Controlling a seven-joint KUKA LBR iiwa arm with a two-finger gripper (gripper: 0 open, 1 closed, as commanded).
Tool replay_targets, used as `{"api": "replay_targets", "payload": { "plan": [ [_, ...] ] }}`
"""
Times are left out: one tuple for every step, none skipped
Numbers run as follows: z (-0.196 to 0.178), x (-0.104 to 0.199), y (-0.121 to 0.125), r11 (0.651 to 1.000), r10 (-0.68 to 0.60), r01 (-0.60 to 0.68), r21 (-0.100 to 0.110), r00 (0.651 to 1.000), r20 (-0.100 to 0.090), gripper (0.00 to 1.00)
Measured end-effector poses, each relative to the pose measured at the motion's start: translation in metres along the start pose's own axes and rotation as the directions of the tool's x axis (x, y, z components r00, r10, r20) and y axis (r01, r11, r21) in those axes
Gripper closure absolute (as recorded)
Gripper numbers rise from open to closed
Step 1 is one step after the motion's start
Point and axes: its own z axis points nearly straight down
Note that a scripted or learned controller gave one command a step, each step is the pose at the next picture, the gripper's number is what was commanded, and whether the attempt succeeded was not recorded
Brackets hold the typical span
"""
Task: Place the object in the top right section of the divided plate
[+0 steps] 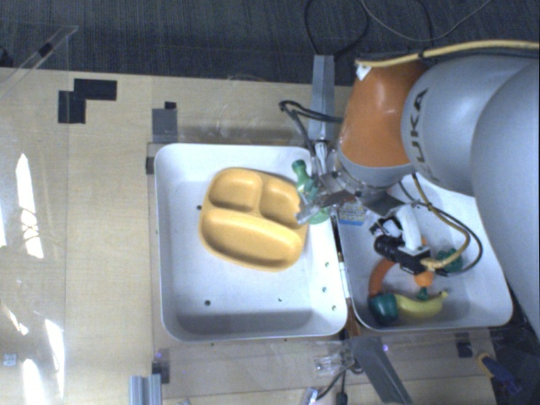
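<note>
- The yellow plate [251, 218] lay in the left bin [177, 294], its long axis running upper left to lower right; bare floor lay left of and below it.
- Just right of the plate, the gripper [314, 194] held a green object [301, 175] between its fingers, over the plate's right edge.
- Further right, the right bin [498, 302] held a banana [419, 304].

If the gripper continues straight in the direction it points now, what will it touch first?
Most likely the yellow divided plate. The gripper points down and left at the plate's right edge, with something green at its tip. Height above the plate is unclear from this single view.
</note>
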Motion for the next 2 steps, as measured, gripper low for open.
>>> {"api": "replay_targets", "payload": {
  "plan": [
    [0.000, 0.000, 0.000, 1.000, 0.001, -0.001, -0.001, 1.000, 0.000, 0.00],
    [-0.178, -0.077, 0.012, 1.000, 0.027, -0.027, -0.004, 1.000, 0.003, 0.00]
  ]
}}
